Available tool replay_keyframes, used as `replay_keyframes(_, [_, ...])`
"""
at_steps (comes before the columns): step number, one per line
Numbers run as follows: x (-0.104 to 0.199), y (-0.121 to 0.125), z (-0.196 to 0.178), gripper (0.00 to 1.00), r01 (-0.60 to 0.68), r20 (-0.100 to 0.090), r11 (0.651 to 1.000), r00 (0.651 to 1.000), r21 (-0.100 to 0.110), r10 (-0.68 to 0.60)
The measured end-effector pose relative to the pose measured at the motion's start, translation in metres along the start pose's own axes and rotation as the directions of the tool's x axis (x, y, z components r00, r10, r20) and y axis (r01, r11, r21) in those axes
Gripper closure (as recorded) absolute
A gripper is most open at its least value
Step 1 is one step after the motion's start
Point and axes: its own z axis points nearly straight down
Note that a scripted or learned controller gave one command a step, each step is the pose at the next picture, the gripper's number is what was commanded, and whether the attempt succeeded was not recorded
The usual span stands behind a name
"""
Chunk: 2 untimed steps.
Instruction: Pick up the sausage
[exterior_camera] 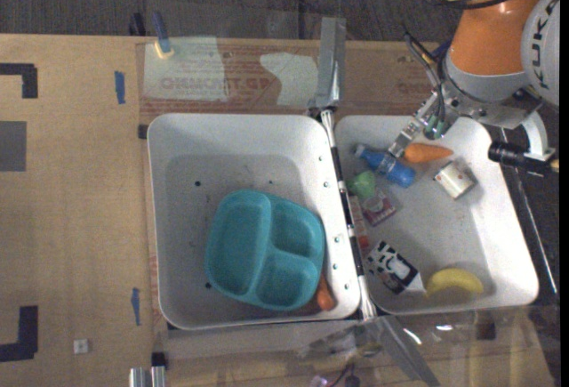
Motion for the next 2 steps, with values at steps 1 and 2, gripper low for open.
replay_keyframes(1, [0.015,-0.035,0.096,1.00,0.030,0.005,1.000,1.000,-0.004,-0.030])
replay_keyframes(2, [-0.002,0.030,0.008,1.00,0.292,0.002,0.956,0.956,-0.002,-0.292])
